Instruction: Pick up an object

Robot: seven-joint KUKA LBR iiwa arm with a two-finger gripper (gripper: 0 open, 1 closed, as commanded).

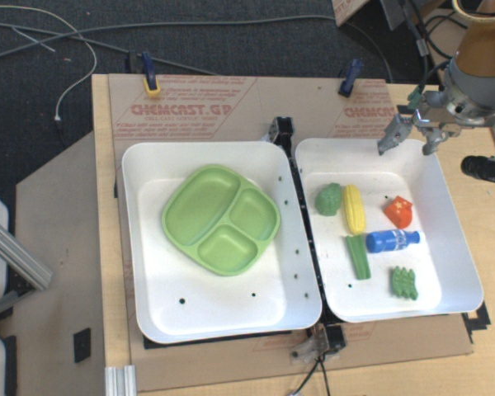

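Red print reading "CHEMCAST GP" runs across the brown board (231, 97) that covers the counter, once behind the left bin (140, 221) and again, partly hidden, behind the right bin (454, 246). The hand (412, 139) hangs over the far rim of the right bin, its two fingers spread apart and clasping nothing, touching no object. In the right bin lie a green round vegetable (329, 198), just beside a yellow corn cob (354, 208), an orange-red piece (398, 211), a blue bottle (391, 240), a long green stick (359, 256) and a small green ridged piece (403, 283). A green divided plate (220, 219) rests in the left bin. Two clamps, one blue and yellow (150, 73), one blue (351, 77), grip the board's far edge.
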